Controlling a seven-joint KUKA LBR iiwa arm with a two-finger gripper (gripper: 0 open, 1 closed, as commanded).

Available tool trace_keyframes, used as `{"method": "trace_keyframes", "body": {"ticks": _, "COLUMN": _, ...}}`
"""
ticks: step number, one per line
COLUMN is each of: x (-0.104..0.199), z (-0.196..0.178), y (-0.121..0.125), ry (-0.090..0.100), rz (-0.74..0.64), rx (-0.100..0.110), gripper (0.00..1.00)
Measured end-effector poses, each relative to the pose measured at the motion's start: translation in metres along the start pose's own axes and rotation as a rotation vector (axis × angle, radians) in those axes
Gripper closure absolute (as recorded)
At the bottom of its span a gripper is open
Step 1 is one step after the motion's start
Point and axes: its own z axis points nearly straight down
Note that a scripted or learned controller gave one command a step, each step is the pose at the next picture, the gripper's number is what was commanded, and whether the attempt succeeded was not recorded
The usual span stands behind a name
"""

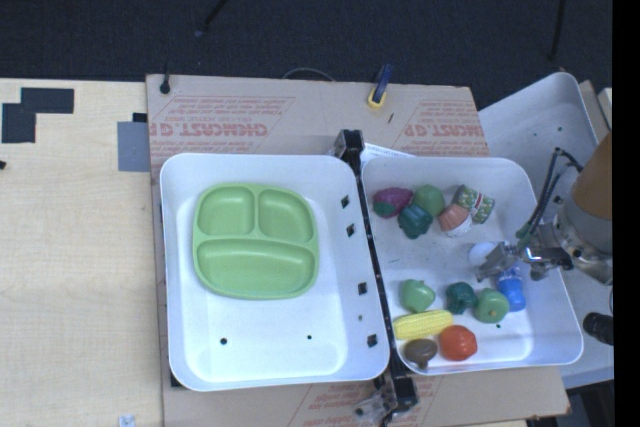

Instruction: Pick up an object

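Two white bins side by side on a bench. Left bin [200, 345]: one green divided plate [256, 241]. Right bin [545, 345]: a purple piece [391, 202], a light green piece [430, 199], a teal piece [414, 221], a small cup-like item [466, 207]; lower down a green pepper [418, 295], a dark teal piece [460, 296], a green apple [491, 306], corn [423, 323], a brown piece [420, 350], a tomato [458, 342], a blue block [511, 291]. Gripper [497, 262]: low over the right bin's right half, just beside the blue block and above the apple; whether the fingers are spread or closed cannot be told from this angle, and nothing is visibly between them. Risks, as judged: the apple, blue block and teal piece lie close together, so a descent could land between them, nudge one aside, or close on air; round toys may squirt out of a pinch.
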Motion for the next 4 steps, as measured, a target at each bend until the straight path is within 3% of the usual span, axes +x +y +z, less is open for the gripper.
{"method": "trace_keyframes", "body": {"ticks": 1, "x": 0.010, "z": 0.056, "y": 0.006, "ry": -0.002, "rz": 0.000, "rx": -0.010, "gripper": 0.00}}
{"method": "trace_keyframes", "body": {"ticks": 2, "x": 0.016, "z": 0.078, "y": 0.007, "ry": 0.011, "rz": -0.001, "rx": -0.002, "gripper": 0.00}}
{"method": "trace_keyframes", "body": {"ticks": 3, "x": 0.012, "z": 0.068, "y": 0.006, "ry": 0.003, "rz": 0.006, "rx": -0.003, "gripper": 1.00}}
{"method": "trace_keyframes", "body": {"ticks": 4, "x": 0.020, "z": 0.009, "y": 0.009, "ry": -0.003, "rz": 0.000, "rx": -0.009, "gripper": 1.00}}
